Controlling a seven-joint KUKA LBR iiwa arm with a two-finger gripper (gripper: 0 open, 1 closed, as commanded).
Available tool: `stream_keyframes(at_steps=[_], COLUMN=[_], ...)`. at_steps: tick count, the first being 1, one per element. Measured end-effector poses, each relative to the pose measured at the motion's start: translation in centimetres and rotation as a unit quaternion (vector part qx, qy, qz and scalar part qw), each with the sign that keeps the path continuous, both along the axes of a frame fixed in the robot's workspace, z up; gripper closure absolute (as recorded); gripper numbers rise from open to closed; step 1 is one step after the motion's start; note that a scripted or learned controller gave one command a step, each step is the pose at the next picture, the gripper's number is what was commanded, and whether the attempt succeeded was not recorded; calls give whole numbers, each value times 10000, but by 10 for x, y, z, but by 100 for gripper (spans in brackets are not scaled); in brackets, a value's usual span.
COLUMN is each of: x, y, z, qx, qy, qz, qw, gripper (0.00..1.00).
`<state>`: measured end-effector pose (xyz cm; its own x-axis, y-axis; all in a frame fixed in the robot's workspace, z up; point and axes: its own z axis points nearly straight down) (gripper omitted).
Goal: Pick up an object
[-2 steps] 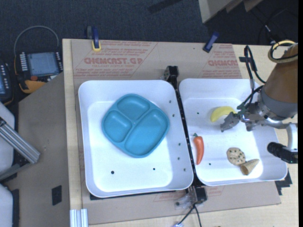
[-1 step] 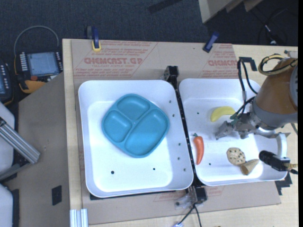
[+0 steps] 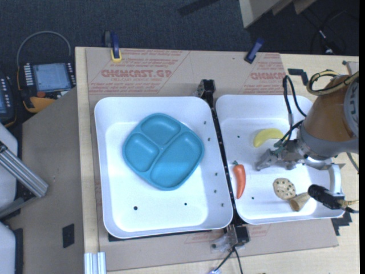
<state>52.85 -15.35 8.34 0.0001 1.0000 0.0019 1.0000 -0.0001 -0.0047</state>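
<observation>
The right bin (image 3: pixel 251 213) holds a yellow banana (image 3: pixel 266 136) near its middle. A red-orange pepper with a green stem (image 3: pixel 240 178) lies by the bin's left wall. Toward the front sit a tan, holed slice (image 3: pixel 283 187) and a small brown piece (image 3: pixel 296 202). My gripper (image 3: pixel 272 158) reaches in from the right and hangs low over the bin floor. It is just below the banana and above the tan slice, and I see nothing held in it.
The left bin (image 3: pixel 114 210) holds a blue divided plate (image 3: pixel 163 151). A black divider with clamps (image 3: pixel 206 88) runs between the bins. Cables (image 3: pixel 296 96) loop over the right bin's far corner. A black part (image 3: pixel 323 196) sticks out near the bin's front right.
</observation>
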Motion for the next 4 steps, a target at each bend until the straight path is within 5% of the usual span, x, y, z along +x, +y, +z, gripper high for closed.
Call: stream_keyframes(at_steps=[1, 4], x=[1, 3], y=[0, -8], z=[11, 178], qx=[-8, -24], qy=[-22, -54], qz=[-2, 4], qw=[10000, 10000], gripper=[100, 100])
